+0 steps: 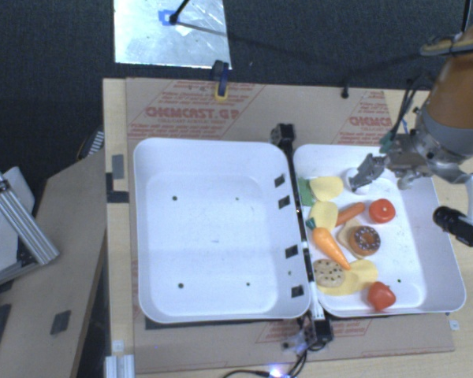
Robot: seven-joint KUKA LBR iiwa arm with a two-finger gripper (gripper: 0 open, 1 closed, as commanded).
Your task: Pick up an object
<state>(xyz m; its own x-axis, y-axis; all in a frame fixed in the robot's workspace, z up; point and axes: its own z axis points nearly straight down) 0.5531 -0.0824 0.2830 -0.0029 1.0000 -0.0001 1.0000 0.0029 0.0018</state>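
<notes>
A grey-and-orange arm reaches in from the right, its gripper [361, 176] poised over the far part of the right bin [441, 286], jaws parted a little with nothing between them. The toy food lies heaped along that bin's inner side, toward the near edge from the jaws and slightly left; closest is a yellow piece [327, 187] just beside the fingertips, with a small orange carrot [350, 212] and a red tomato [382, 210] a little nearer the camera. The larger carrot [327, 245] runs on a diagonal, pointing at the bin's near right corner. By count: two carrots, two red pieces including the one at the near edge [381, 295], one chocolate doughnut [365, 239], one cookie [329, 272], about four yellow pieces, one green scrap [305, 189]. The left bin [154, 164] sits alongside on the bench [118, 116].
</notes>
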